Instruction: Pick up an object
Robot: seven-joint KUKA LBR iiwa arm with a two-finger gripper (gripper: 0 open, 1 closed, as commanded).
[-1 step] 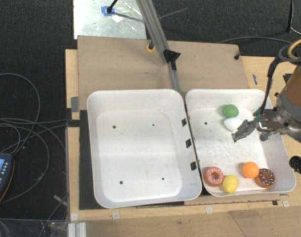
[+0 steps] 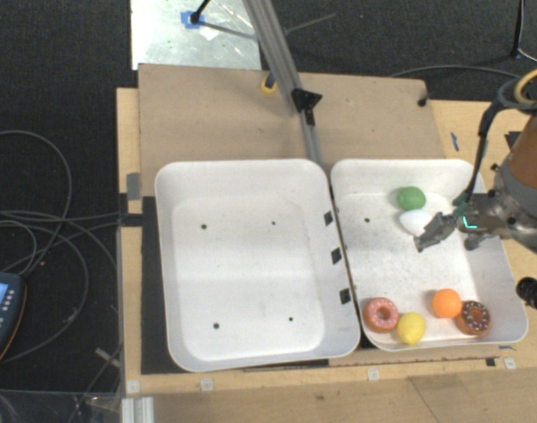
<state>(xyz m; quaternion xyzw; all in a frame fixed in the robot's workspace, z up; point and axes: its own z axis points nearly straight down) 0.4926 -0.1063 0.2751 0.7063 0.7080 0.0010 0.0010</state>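
Your pincer [image 2: 437, 233] hangs over the upper middle of the right bin [image 2: 367, 276], reaching in from the right on the grey arm [image 2: 524, 192] with its orange band. Whether it is spread or pressed together you cannot tell from this slant; nothing shows clearly pinched in it.

Just beside the pincer tip, on its upper left, lies a white rounded object [image 2: 413, 221], touching or nearly touching the tip. Above that, close against it, sits a green ball [image 2: 411, 197].

Along the near edge of the same bin you have four more candidates in a loose row: a pink-frosted donut [image 2: 380, 314] at the left, a yellow lemon-like piece [image 2: 411, 327] just beside it, an orange ball [image 2: 445, 303] further right and slightly higher, and a chocolate donut with sprinkles [image 2: 473, 317] touching or just beside the orange ball. All four lie well apart from the pincer.

The left bin [image 2: 250, 263] sits beside the right one on the table [image 2: 215, 113], the two meeting along a dark clipped seam. A slanted metal pole [image 2: 277, 42] crosses the table top above the bins.
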